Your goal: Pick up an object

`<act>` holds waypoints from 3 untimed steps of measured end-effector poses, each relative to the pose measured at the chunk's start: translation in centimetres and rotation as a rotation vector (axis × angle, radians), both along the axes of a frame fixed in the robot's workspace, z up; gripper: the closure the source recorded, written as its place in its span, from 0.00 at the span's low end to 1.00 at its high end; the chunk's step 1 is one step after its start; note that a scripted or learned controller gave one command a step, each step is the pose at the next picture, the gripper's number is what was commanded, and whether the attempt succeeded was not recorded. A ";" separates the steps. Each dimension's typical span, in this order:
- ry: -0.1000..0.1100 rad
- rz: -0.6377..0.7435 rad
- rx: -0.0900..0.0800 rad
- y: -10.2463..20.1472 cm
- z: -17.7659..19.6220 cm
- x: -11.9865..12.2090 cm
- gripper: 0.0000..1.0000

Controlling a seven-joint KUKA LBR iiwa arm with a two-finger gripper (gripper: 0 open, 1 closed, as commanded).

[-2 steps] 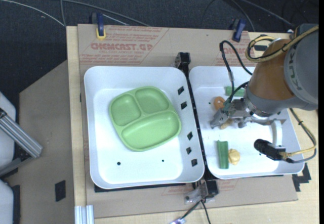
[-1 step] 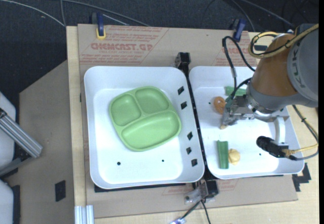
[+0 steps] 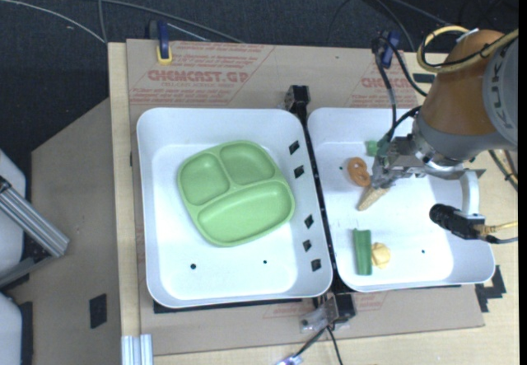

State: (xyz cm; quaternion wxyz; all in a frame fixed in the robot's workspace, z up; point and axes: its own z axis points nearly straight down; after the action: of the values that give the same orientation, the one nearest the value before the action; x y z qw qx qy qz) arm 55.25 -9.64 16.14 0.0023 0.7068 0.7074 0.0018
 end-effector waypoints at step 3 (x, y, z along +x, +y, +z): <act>0.007 0.006 0.004 6.8 9.5 0.1 1.00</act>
State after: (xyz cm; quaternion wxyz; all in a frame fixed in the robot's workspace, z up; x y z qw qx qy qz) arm 55.32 -2.88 25.66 -0.0015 0.7047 0.7095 0.0006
